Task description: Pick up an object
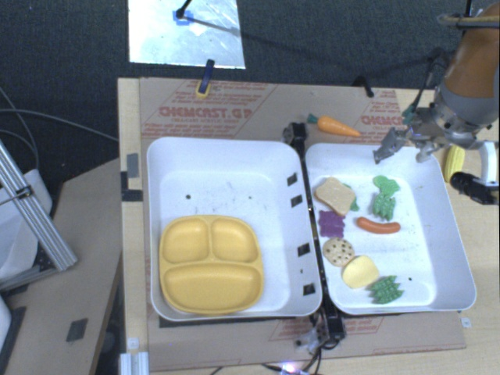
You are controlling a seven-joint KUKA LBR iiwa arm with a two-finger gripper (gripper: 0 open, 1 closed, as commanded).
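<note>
My gripper [404,150] hangs over the far edge of the right bin [453,233], open, with nothing between its fingers. Below it in that bin lie a sandwich [336,195], a green toy [383,196], a red sausage [378,226], a purple piece [331,224], a cookie [338,251], a yellow round piece [359,271] and another green piece [386,289]. The gripper is above and a little right of the upper green toy, apart from it.
The left bin [226,170] holds a yellow divided plate [210,262]. A toy carrot [336,126] lies on the cardboard behind the bins. A yellow corn piece [454,160] sits outside the right bin's far right rim. A metal frame [31,209] stands at left.
</note>
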